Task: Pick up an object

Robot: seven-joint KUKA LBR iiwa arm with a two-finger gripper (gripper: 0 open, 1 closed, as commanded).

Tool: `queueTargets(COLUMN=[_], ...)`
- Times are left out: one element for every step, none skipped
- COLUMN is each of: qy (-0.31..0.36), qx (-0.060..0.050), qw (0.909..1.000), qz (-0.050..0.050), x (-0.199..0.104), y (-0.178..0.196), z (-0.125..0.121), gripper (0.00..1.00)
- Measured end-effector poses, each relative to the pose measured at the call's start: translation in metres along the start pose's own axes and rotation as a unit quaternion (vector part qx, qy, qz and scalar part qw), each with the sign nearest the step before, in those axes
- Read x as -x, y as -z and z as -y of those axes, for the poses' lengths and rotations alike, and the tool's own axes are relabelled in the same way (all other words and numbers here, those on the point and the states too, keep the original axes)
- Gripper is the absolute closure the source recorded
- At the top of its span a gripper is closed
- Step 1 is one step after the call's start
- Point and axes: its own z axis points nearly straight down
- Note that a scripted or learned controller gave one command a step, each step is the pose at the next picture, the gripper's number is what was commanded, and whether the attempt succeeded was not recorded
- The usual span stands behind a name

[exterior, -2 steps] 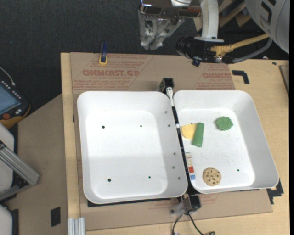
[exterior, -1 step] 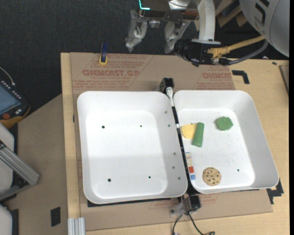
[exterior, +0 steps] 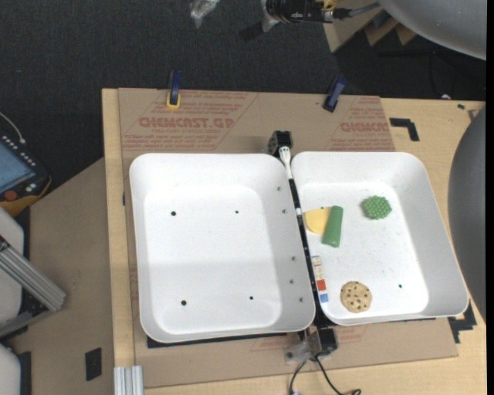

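Observation:
Several small items lie in the right bin (exterior: 432,231). A yellow wedge (exterior: 314,221) rests near its left wall, with a green stick (exterior: 333,226) touching its right side. A green bumpy round piece (exterior: 377,207) lies further right, and a round cookie (exterior: 356,296) sits near the front rim. My gripper (exterior: 203,9) is blurred at the top edge of the view, over the dark floor, well behind both bins and far from every item. Nothing shows in it.
The left bin (exterior: 154,231) sits beside the right one on a brown board (exterior: 231,116), which two blue clamps (exterior: 174,92) hold at the back. The grey arm (exterior: 440,23) crosses the top right corner.

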Motion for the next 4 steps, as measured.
queueTargets(qy=[0.001, 0.001, 0.001, 0.001], qx=[-0.003, -0.004, -0.002, -0.002], qw=[1.0000, 1.0000, 1.0000, 1.0000], qz=[0.001, 0.001, 0.000, 0.001], x=[0.000, 0.000, -0.001, -0.001], y=[0.008, 0.008, 0.019, 0.019], z=[0.003, 0.003, 0.003, 0.003], gripper=[1.00, 0.00, 1.00, 0.00])
